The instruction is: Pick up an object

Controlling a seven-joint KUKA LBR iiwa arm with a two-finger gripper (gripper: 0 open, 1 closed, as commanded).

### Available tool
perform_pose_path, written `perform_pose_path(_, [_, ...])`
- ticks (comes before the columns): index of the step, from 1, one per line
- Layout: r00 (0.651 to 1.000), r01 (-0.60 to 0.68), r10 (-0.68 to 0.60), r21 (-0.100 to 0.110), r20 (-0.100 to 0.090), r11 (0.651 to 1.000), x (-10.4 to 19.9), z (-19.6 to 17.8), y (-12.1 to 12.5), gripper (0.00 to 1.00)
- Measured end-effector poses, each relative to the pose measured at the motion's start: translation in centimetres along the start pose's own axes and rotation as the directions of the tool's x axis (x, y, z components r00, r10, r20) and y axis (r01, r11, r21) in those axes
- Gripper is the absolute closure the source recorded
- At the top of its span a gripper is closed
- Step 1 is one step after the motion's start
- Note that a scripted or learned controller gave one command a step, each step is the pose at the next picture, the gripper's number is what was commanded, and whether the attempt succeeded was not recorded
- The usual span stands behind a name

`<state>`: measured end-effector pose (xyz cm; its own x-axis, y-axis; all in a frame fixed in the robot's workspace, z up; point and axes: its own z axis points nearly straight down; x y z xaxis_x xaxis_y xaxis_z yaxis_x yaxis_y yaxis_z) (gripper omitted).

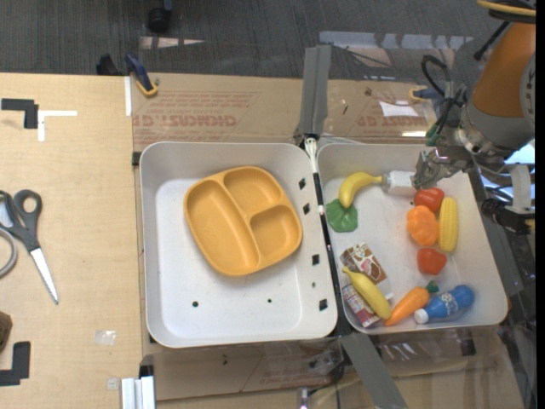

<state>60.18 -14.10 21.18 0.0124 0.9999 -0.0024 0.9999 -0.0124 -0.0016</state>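
The end effector (428, 170) hangs low over the far part of the right bin (490, 258), just above a red toy pepper (429, 199); whether it is open or closed cannot be told, and nothing can be seen gripped in it. The grey arm (502, 75) with its orange band reaches in from the right.

The right bin holds the candidate things. A yellow banana (358, 184) lies near the far left corner, its lower end touching a green leafy toy (341, 218). A small white piece (398, 181) sits just beside the end effector. Below the red pepper are an orange fruit (421, 226) and a yellow corn cob (448, 224), touching side by side, then a red tomato (431, 262). Toward the near edge lie a printed snack packet (361, 264), its writing too small to read, a second yellow banana (370, 292), an orange carrot (407, 303) and a blue bottle (448, 303) with a white cap.

The left bin (162, 254) carries 1 orange 3-compartment plate (243, 220).

Cardboard (213, 109) behind the bins bears red mirrored lettering that cannot be made out. Scissors (32, 241) lie on the tabletop (68, 186) at left.
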Motion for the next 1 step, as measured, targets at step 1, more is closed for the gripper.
perform_pose_path(1, [0.996,0.084,-0.084,0.001,-0.002,0.996,1.9,10.7,-2.69,1.0])
